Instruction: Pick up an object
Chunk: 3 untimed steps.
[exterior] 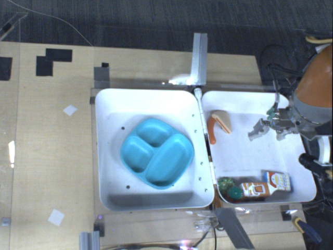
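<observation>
Hovering over the right bin [307, 189], my pincer [260, 130] hangs above bare white floor, its grey fingers splayed apart with nothing between them. I run a single arm [312, 95], which reaches in from the right of that bin, so there is no question of which limb goes.

The nearest candidate, as I judge it, is the tan wedge [222, 121] lying near the bin's divider [204, 139], with an orange stick [212, 130] just beside it on the divider side. From the pincer, the wedge lies toward the divider and a little toward the bin's far wall. Its long axis runs slantwise, from the far wall down toward the bin's middle, and the stick lies roughly along the divider.

Along the bin's near wall sit three more things: a small carton [277, 180], an orange bottle [255, 190] touching it, and a green lump [229, 187] in the corner by the divider. They lie crowded together, so I rate them the harder pick.

Across the divider, the left bin [109, 139] holds a blue sectioned tray [156, 152].
</observation>
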### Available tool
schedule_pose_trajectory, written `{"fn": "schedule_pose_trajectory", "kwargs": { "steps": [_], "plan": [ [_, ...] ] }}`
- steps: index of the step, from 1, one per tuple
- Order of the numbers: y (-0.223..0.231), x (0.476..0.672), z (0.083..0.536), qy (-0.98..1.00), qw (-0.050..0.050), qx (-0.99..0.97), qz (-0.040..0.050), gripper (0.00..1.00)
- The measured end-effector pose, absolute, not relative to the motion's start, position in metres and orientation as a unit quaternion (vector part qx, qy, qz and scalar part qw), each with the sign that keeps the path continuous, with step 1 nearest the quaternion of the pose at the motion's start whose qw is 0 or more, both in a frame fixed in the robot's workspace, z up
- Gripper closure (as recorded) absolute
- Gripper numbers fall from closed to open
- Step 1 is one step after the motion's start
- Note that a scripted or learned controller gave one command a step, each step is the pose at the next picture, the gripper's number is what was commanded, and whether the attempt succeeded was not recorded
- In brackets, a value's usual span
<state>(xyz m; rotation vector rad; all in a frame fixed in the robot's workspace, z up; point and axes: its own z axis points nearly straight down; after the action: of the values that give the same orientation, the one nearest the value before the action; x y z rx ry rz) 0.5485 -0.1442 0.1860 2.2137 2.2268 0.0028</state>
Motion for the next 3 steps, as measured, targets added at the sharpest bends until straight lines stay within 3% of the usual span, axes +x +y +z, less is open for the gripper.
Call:
{"fn": "schedule_pose_trajectory", "kwargs": {
  "steps": [1,2,3],
  "plan": [
    [-0.091,0.509,0.138,0.754,0.001,0.656,0.001,0.0],
    [-0.098,0.587,0.097,0.832,0.002,0.555,0.0014,0.0],
    [-0.117,0.67,0.103,0.847,0.001,0.532,0.0011,0.0]
  ]
}}
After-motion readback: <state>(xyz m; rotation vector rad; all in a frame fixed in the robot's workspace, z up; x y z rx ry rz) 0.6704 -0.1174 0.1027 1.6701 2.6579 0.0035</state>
